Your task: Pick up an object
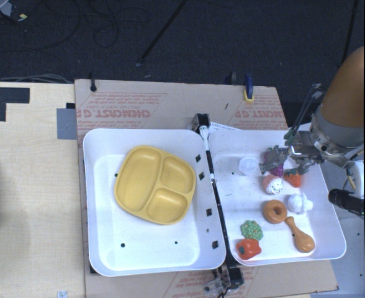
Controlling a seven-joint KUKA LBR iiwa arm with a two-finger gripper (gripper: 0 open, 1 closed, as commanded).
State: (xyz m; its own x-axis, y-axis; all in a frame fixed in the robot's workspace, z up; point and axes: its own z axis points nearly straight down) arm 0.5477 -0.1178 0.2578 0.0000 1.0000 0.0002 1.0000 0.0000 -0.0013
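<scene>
While the gripper (280,161) hangs low over the right bin (331,244), among the toys at its far side, I cannot tell how the jaws stand or whether anything is grasped. Likely targets all lie in that bin, within reach: 1 donut (274,212), 1 drumstick (299,234), 1 broccoli (252,230), 1 red pepper (247,248), plus small pieces by the gripper. Left bin (102,241) holds 1 yellow tray (154,184).
</scene>
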